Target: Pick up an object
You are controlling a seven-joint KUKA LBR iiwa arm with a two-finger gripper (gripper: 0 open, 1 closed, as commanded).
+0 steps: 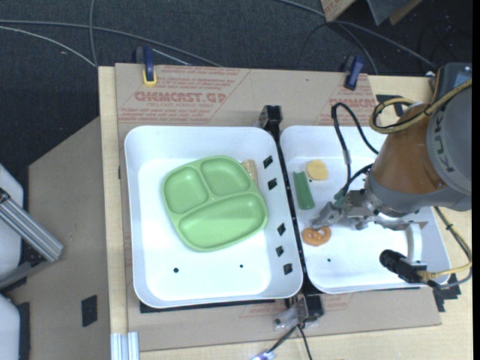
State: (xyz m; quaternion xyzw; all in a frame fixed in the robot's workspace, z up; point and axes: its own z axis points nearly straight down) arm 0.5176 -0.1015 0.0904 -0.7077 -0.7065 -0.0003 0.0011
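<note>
Hovering low in the right bin (442, 255), gripper (328, 217) just above the orange ring (316, 236), not touching it clearly. Cannot tell if open or closed. Lying near the ring: green block (303, 190), yellow piece (318, 171). Resting in the left bin (142, 223): green divided plate (214, 202).

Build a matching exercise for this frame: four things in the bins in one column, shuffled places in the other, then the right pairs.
Things:
1. green divided plate
2. green stick
3. yellow piece
4. orange ring

Places:
A. right bin, far end, beside the stick's upper end
B. left bin
C. right bin, just below the gripper
D. right bin, along the divider between the bins

Pairs: 1-B, 2-D, 3-A, 4-C
</note>
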